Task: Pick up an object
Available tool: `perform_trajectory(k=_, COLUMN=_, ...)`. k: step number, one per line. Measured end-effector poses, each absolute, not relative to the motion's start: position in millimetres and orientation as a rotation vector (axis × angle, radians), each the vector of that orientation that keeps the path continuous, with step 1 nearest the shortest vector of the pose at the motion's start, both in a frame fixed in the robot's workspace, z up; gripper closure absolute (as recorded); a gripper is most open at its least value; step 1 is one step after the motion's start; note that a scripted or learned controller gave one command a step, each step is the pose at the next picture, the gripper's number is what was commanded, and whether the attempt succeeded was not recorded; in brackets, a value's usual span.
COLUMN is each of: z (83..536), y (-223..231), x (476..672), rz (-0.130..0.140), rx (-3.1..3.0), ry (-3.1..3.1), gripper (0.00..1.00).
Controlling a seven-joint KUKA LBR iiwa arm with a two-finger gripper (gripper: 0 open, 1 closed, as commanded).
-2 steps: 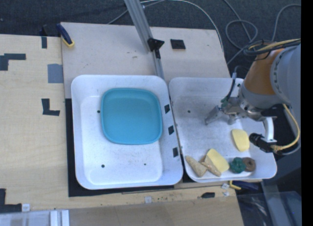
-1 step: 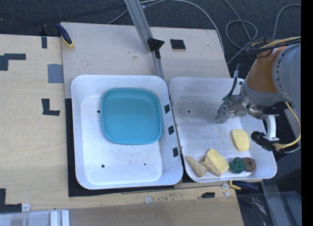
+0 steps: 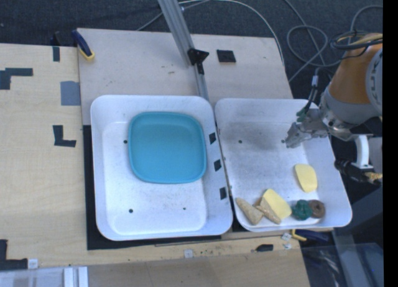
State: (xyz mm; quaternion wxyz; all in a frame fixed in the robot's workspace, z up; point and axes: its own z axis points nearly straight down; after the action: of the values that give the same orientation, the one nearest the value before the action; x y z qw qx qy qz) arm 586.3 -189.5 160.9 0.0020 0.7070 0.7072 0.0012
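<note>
My gripper [image 3: 291, 141] hangs over the right bin [image 3: 249, 124], near its right wall, above bare, scuffed white floor. Whether it is open or shut cannot be read at this size; nothing shows in it. The candidate objects lie along the near edge of the right bin, well apart from me. A yellow oval [image 3: 305, 177] lies alone, nearest to me: smooth, rounded, probably light moulded plastic and likely slippery; grasp across its short axis. A yellow wedge [image 3: 275, 204] touches two tan sticks [image 3: 256, 212] on its left; its flat faces should hold well, but the neighbours crowd the approach. The sticks look rough, stiff and light, and lie too close together to take singly. A green lump [image 3: 302, 210], knobbly and possibly soft, sits against a brown ring [image 3: 317, 208] in the corner, where the bin wall limits clearance. The left bin [image 3: 106, 155] holds a blue plate [image 3: 166, 147]: rigid, glossy, square with rounded corners, lying flat and probably too wide to grip. Preferred target, in my judgement: the oval.
</note>
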Motion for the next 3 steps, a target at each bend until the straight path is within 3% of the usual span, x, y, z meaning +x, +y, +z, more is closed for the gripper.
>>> perform_trajectory(k=2, z=251.7, y=-178.4, x=598.2, rz=0.003, rx=2.218, ry=2.220, gripper=1.00)
perform_trajectory(k=3, z=239.0, y=-126.7, x=594.2, rz=0.000, rx=2.218, ry=2.227, gripper=1.00)
